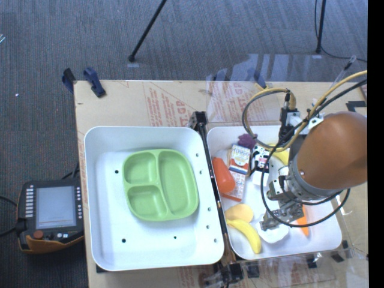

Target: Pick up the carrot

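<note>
Arm (327,155): grey with orange band, reaching in from the right, hanging over the right bin.
Tool (281,216): low over the right bin's near part, just above a white dish; cannot tell whether clenched or released, hidden among the wrist parts.
Carrot (303,222): orange sliver in the right bin (333,240), just right of the tool, mostly covered by the arm; nothing seen gripping it.
White dish (274,233): under the tool, beside the banana.
Banana (248,234): yellow, near front edge of the right bin, touching the orange-yellow fruit (239,212) above it.
Carton (239,168): white and blue, lying beside an orange-red block (222,176) at the bin's left wall.
Left bin (99,245): holding a green divided plate (161,184), three compartments.
Worktop (156,101): brown board under both bins.
Pendant (53,213): on the floor, left of the worktop.
</note>
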